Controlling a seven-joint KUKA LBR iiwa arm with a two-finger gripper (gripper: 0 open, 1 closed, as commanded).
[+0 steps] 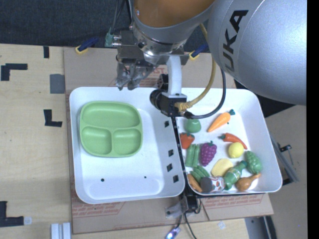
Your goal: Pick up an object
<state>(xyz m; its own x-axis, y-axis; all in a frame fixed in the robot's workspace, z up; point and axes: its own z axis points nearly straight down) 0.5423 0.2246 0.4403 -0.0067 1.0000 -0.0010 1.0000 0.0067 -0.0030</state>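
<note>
Toy food (219, 156) in right bin (259, 113), arm (199, 19) above

Green divided plate (110, 129) lies in the left bin (89, 185) (three compartments).

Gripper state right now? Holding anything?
Gripper: above the far edge of the left bin, near the green plate. Open or closed cannot be told; no object visible in it.
</note>
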